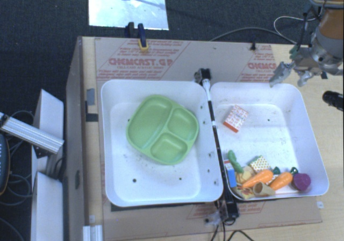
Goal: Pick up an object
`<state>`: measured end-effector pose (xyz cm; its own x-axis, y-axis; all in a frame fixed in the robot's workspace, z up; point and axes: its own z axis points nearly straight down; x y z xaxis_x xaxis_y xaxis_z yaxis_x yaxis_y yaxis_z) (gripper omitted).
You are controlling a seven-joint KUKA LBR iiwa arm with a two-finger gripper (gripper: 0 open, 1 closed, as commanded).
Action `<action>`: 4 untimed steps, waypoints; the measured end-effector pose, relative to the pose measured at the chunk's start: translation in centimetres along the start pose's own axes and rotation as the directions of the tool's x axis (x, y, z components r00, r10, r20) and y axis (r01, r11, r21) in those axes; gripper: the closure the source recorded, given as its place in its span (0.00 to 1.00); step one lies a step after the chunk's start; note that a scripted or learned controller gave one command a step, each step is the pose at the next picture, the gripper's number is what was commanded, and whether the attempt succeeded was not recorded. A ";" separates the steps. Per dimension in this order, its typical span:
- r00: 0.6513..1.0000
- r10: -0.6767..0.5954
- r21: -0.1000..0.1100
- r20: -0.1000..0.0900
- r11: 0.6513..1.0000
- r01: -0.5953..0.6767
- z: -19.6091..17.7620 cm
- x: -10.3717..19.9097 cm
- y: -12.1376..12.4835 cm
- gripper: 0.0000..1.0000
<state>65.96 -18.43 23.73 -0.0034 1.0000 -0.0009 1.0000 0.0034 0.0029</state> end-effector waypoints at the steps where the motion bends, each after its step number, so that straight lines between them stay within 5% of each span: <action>1: 1.000 -0.001 0.000 0.000 1.000 0.001 13.9 2.0 -1.4 0.00; 2: 1.000 -0.002 -0.010 -0.002 1.000 0.002 14.7 9.1 1.3 0.00; 4: 1.000 0.003 -0.013 0.000 1.000 -0.003 14.7 9.8 -11.5 0.00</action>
<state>54.44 -8.63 8.95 -0.0007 1.0000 -0.0013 0.9999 0.0007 0.0157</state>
